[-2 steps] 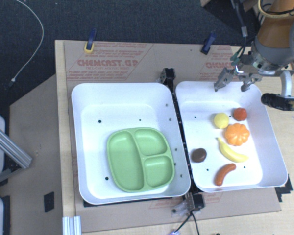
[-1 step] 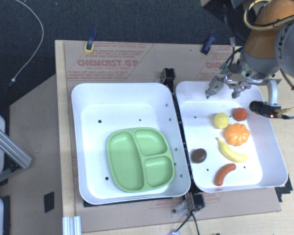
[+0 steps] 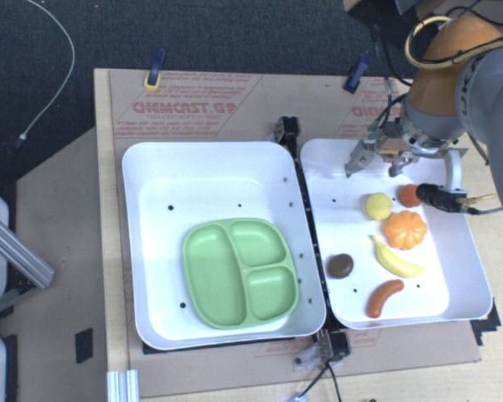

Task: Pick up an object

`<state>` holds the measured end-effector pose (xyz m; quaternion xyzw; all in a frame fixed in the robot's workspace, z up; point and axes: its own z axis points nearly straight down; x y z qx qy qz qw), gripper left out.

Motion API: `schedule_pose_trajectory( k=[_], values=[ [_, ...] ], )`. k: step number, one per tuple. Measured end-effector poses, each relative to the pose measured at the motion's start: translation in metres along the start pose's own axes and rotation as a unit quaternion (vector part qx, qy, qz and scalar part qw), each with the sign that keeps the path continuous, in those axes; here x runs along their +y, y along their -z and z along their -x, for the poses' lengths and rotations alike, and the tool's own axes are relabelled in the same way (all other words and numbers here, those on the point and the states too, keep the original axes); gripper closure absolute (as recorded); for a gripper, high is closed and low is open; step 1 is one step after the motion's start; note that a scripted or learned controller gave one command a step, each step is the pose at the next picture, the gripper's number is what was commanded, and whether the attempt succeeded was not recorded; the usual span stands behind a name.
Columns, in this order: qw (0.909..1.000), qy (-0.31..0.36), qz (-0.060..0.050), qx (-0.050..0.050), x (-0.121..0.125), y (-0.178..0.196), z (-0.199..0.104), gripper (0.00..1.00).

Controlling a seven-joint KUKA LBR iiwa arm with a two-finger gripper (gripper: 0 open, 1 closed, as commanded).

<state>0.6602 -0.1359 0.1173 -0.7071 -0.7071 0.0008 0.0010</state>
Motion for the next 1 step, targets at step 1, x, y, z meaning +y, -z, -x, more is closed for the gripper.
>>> schedule_pose_trajectory(
  k=[1],
  values=[
    [1.0, 0.001, -0.001, 0.0, -0.0006, -0.0347, -0.0006, 0.0]
  ],
)
